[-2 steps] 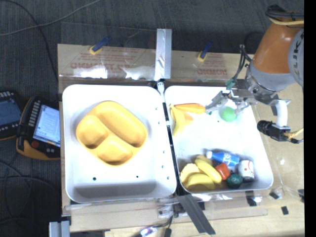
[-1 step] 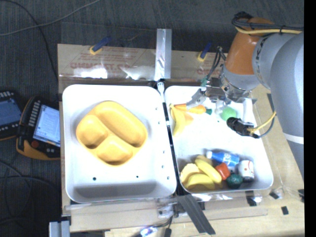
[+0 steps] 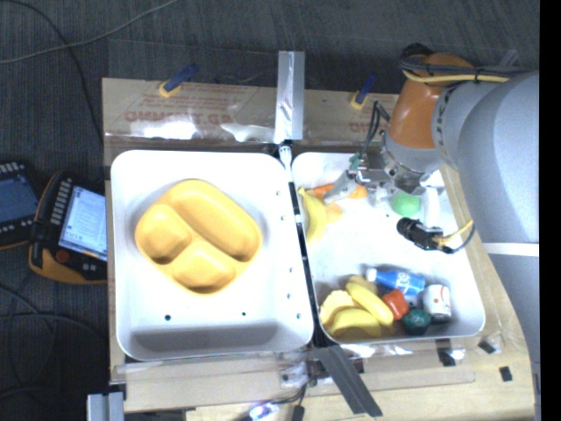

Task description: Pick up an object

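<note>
Arm: grey w/ orange band, reaches in from the right, wrist over the far end of the right bin (image 3: 469,261).
Tool (image 3: 366,175): low at the far-left corner of the right bin, near an orange bit (image 3: 326,188) and a green round piece (image 3: 406,204). Can't tell from here how it stands; too small, metal parts overlap. Nothing visibly pinched.
Left bin (image 3: 131,314): one big yellow moulded lump (image 3: 199,233), three rounded lobes. Looks too broad for a two-finger pinch, smooth top; I'd skip it.
Right bin, far end: banana (image 3: 310,213) lying along the divider wall, just beside the tool.
Right bin, near end: a pile, all touching. Yellow banana pieces (image 3: 355,312), blue bottle (image 3: 396,281), red piece (image 3: 396,304), dark green piece (image 3: 415,322), small white can (image 3: 436,301).
Likely target: can't say for sure; the tool sits nearest the orange bit and the banana, so I judge one of those.
Handling (judgement): all look like toy food, prob. light hollow plastic, stiff, glossy, so slippery on curved faces. Not fragile.
Where to grip: banana across its narrow mid-body, not lengthwise. Wall close on one side, so little finger room there.
Round green piece: prob. rolls away if nudged; pinch through the centre.
Risk: pile items are jammed together, so fingers may strike neighbours.
Cable: black lead w/ yellow end (image 3: 429,233) hangs off the wrist over the bin, could drag light pieces.
</note>
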You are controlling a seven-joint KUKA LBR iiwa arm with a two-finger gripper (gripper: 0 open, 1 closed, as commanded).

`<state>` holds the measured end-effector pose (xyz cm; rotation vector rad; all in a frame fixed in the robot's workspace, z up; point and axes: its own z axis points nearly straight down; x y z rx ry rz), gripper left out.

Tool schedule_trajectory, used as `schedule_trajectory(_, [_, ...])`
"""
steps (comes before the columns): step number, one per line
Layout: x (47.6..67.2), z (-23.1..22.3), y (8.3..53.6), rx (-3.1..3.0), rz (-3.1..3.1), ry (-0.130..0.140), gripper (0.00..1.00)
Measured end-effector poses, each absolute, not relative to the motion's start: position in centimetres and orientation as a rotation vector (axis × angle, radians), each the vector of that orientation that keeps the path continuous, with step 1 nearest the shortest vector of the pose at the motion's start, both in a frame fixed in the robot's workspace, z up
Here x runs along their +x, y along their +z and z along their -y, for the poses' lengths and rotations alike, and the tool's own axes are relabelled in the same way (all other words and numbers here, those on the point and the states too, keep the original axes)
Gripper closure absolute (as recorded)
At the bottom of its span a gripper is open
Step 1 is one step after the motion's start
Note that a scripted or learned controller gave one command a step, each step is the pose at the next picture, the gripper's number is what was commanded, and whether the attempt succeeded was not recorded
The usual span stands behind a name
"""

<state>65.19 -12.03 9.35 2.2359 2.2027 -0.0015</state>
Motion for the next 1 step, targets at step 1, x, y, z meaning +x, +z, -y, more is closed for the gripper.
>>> schedule_trajectory(1, [53.36, 11.21, 9.14, 2.219, -2.206, 0.015, 0.0])
